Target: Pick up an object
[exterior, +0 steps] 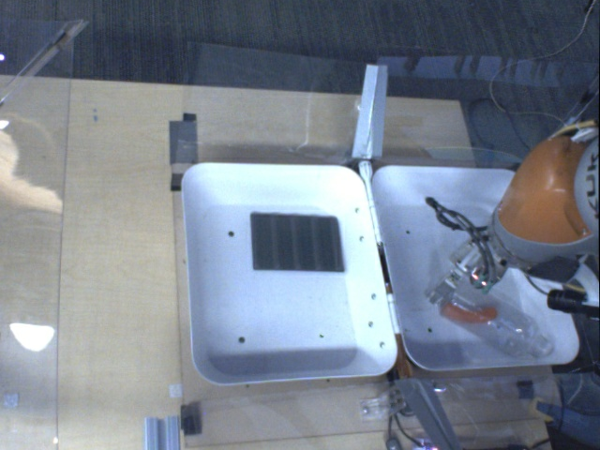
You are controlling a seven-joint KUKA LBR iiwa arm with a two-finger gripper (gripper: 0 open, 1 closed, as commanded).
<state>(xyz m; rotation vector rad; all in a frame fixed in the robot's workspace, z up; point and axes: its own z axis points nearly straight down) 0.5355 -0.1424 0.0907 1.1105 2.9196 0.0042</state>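
Bench (112,279) of pale wood holds two white bins; tool (466,279), grip state unclear, sits low in right bin (412,214).

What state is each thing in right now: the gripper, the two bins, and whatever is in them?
Gripper: low in the right bin, over the clear item; grasp not discernible.
Clear item with red-orange part: lying flat on the right bin's floor, near its front.
Dark ridged pad: lying flat in the middle of the left bin.
Left bin: level, holding the pad.
Right bin: level, holding the clear item.
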